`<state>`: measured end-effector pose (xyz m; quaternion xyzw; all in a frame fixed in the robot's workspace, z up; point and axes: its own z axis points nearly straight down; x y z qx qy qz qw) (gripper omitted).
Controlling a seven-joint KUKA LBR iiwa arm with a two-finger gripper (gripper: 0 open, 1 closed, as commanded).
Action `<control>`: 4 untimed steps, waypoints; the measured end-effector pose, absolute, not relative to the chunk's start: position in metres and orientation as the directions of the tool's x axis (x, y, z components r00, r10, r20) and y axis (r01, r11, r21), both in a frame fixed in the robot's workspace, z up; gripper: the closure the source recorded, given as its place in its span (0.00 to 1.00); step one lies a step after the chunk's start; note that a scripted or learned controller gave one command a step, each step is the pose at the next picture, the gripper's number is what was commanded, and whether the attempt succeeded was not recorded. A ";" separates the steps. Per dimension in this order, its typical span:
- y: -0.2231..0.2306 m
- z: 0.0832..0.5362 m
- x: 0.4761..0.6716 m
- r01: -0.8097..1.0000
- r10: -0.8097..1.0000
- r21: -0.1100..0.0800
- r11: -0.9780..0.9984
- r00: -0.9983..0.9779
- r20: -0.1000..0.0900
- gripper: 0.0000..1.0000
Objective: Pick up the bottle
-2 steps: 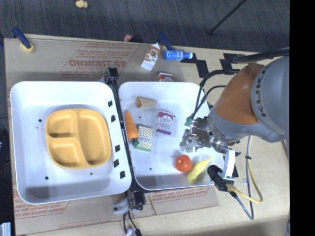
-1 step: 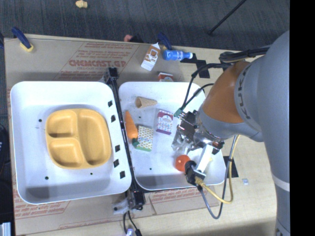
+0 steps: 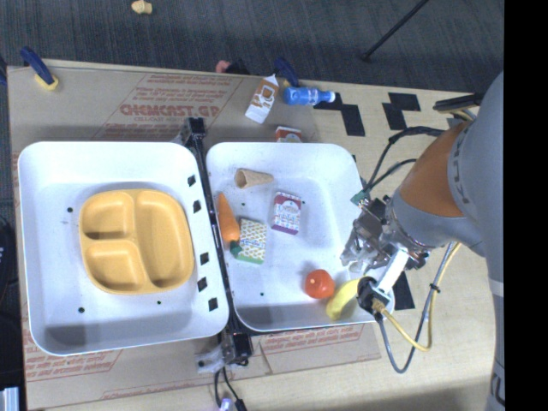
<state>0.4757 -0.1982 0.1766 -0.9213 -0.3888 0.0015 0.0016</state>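
Honestly, I could not tell from above how my end effector (image 3: 366,259) stood, wide or narrow; its metal parts sat bunched over the right rim of the right bin (image 3: 338,157), just above the banana (image 3: 342,300), and nothing showed in its grip. My wrist came in from the right with its orange band (image 3: 432,187) above it, and cables looped down past the bin's corner.

Nearest to me in the bin lay the banana against the lower right wall and the tomato (image 3: 318,283) just beside it. Farther left were the checked packet (image 3: 251,241), the carrot (image 3: 227,217) along the left wall, the red carton (image 3: 288,211) and the cone (image 3: 253,178) near the top.

The bottle (image 3: 306,97), blue with a lighter cap end, lay on its side on the bench beyond the bin's far rim, near a small carton (image 3: 262,99). Being outside the bin and well apart from me, it seemed a poor fit for where I hung; I judged the pick not yet begun.

The left bin (image 3: 43,178) carried a yellow tray (image 3: 135,240).
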 end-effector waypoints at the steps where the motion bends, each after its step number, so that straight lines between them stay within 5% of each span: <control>1: -0.206 0.244 0.476 0.332 0.332 -0.005 -0.943 0.943 -0.002 1.00; 4: -0.190 0.192 0.476 0.228 0.228 -0.006 -0.974 0.974 -0.004 1.00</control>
